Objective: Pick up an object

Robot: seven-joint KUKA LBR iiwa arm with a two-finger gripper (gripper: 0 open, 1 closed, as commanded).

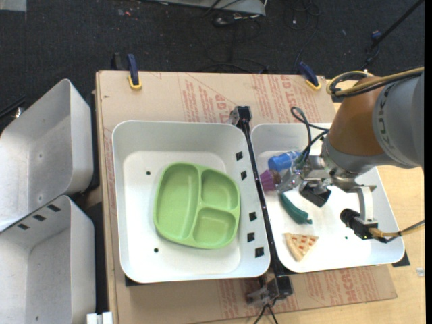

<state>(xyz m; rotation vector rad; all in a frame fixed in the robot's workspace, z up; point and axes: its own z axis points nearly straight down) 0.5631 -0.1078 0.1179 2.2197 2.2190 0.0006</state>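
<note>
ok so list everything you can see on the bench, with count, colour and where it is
divided plate: 1, light green, three compartments, lying in the left bin
pizza slice toy: 1, tan with red spots, near the front of the right bin
teal tool: 1, dark teal, mid right bin, just below the gripper
blue object: 1, blue, back left part of the right bin
purple object: 1, purple, beside the blue one, against the right bin's left wall
bins: 2, white, side by side on the bench
clamps: 2, blue and yellow, on the board's back edge
arm: 1, grey with orange band, reaching in from the right
gripper: 1, black and metal, low over the right bin
</note>
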